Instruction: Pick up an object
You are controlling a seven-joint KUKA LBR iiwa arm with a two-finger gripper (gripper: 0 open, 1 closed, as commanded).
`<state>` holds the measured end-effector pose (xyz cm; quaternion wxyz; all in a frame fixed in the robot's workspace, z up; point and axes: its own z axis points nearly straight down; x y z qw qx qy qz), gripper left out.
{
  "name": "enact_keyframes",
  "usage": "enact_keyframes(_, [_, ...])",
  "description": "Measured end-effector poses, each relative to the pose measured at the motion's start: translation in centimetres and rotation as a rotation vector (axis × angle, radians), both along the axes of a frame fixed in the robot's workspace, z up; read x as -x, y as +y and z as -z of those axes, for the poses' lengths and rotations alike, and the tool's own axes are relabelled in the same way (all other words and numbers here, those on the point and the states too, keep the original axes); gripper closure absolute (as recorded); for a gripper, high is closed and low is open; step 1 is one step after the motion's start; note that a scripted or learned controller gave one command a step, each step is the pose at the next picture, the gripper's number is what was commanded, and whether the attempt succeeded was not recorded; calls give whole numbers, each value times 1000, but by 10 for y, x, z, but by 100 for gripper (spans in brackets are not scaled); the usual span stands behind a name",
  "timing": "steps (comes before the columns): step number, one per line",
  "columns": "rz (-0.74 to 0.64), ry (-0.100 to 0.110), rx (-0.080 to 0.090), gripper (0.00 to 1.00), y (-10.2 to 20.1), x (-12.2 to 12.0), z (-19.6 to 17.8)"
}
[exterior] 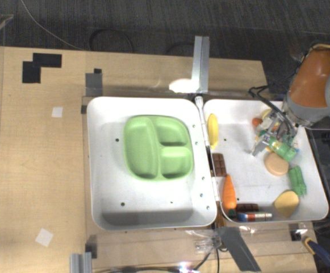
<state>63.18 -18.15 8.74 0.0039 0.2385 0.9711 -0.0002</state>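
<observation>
Marker (254,215) well below jaws (265,143)

Even overhead light, slightly soft.

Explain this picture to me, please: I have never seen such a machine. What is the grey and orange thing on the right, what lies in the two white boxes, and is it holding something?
The picture comes from one camera fixed above a wooden bench, looking down at a slant. The grey and orange thing is a robot arm reaching in from the right. At its end is the gripper, a two-finger hand, low over the right bin.

The left bin holds a green divided tray. The right bin holds toy food and small things: a banana, a brown chocolate bar, a carrot, a green bottle, a round tan piece, a green vegetable, a yellow-tan piece and a marker.

The gripper sits among clutter, so I cannot tell whether it holds anything.
</observation>
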Motion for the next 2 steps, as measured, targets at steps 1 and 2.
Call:
enact_keyframes(1, [-21,-3,2,0,-26,28,-1])
enact_keyframes(2, [-30,-19,5,100,-23,22,-16])
